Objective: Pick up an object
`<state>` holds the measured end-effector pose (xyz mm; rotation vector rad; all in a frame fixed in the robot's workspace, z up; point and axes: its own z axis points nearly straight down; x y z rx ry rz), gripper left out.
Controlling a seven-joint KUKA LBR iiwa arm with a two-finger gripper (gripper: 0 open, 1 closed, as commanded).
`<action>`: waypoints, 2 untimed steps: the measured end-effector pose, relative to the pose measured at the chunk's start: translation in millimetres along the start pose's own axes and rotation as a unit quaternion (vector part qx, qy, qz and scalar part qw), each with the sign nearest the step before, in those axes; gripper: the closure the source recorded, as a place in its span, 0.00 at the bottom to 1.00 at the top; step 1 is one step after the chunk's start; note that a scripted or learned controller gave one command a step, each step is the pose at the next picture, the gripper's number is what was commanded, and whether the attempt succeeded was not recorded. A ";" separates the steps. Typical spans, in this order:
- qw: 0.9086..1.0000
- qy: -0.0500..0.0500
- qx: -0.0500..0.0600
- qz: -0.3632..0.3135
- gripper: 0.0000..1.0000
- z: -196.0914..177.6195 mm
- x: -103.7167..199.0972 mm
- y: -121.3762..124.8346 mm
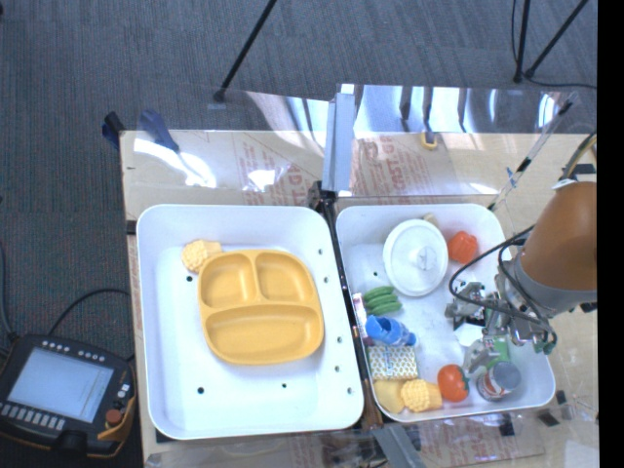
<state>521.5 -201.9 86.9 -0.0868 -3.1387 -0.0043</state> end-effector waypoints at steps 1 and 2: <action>0.993 -0.001 -0.004 0.115 0.00 -0.9 10.3 2.3; 0.980 -0.001 0.001 0.198 0.00 -0.5 -57.7 18.9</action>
